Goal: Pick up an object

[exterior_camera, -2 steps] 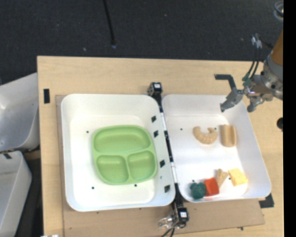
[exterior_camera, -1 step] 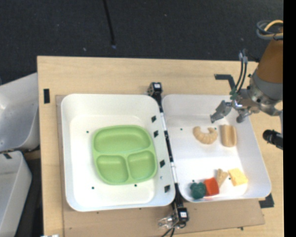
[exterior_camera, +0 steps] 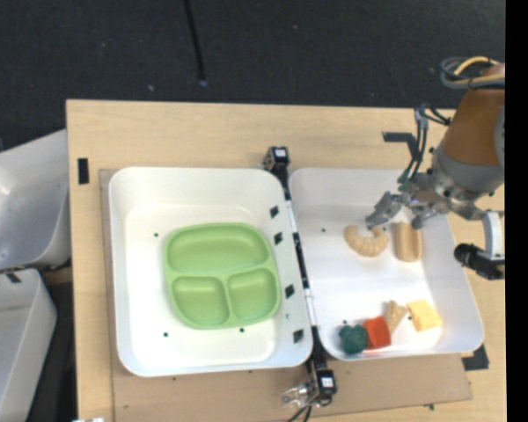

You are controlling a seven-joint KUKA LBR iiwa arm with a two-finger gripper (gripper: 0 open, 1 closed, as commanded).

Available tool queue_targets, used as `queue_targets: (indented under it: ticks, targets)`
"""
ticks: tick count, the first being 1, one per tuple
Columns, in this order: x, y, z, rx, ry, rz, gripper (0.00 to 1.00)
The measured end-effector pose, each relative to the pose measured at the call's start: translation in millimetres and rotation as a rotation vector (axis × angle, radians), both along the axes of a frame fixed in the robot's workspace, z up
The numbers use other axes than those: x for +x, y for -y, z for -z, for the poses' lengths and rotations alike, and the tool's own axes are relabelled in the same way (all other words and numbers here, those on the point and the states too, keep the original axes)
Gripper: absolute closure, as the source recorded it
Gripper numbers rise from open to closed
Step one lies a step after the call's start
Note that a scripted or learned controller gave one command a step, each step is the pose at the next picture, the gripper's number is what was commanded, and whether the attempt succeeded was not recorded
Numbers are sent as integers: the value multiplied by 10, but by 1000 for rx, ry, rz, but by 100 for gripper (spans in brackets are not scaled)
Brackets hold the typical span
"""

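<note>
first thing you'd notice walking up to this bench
The green tray, split into three sections, stands out in the middle of the left bin. In the right bin the gripper hangs just above a curved tan piece and a tan block. A small bright cluster sits at that bin's near edge: green, red and yellow pieces.

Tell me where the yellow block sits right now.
The yellow block lies in the right bin, near its front right corner, just right of a small tan piece and an orange block.
</note>
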State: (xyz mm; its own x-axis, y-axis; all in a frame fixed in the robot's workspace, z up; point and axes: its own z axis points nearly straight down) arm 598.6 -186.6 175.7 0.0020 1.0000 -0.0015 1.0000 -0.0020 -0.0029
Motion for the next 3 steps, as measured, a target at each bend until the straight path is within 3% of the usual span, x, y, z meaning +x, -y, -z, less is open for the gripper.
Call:
queue_targets:
  ticks: [1, 2, 3]
  targets:
    - [91, -19, 505, 0, 0, -5, 0]
    - [108, -9, 359, -1, 8, -5, 100]
    - [168, 1, -278, -1, 10, -5, 100]
